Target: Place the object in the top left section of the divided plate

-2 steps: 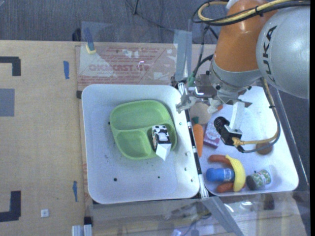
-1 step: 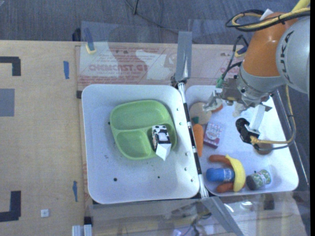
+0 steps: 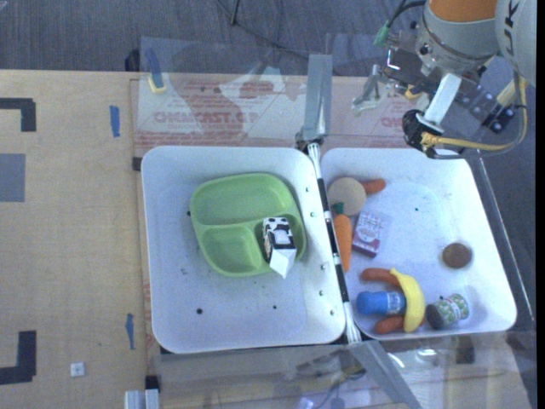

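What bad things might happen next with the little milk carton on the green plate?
1. The carton sits in the lower right part of the green divided plate, leaning over the rim, so it might tip off into the left bin.
2. That is not the top left section, so the task looks unfinished.
3. The gripper is high above the right bin, far from the carton.

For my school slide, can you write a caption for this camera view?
Milk carton lying in the green plate's lower right section, toy food in the right bin.

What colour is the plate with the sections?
Light green, seen in the camera view: divided plate.
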Robot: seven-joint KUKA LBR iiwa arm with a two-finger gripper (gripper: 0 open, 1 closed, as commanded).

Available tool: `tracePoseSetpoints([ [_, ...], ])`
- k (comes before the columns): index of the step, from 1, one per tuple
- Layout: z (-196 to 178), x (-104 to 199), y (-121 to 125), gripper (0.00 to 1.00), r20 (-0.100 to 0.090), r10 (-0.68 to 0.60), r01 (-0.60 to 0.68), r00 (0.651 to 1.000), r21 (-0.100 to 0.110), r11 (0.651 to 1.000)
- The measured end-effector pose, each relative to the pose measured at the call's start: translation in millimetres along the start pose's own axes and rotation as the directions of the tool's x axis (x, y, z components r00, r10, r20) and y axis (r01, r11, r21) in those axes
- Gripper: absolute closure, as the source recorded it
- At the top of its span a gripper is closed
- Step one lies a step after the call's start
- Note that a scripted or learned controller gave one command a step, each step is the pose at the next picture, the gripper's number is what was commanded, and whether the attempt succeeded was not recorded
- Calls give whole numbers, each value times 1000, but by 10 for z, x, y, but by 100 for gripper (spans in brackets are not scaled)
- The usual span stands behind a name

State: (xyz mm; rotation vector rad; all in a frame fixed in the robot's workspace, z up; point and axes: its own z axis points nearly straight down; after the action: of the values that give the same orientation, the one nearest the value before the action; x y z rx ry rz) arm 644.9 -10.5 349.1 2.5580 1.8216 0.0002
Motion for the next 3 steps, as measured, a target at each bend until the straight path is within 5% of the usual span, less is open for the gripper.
tracePoseSetpoints([
  [1,824,-282,272,0,2,256,-256,967,4,967],
  [2,-640,-595,127,0,1,578,-578,816,1,816],
  [3,257,-1392,425,0,3,777,-777,630,4,630],
])
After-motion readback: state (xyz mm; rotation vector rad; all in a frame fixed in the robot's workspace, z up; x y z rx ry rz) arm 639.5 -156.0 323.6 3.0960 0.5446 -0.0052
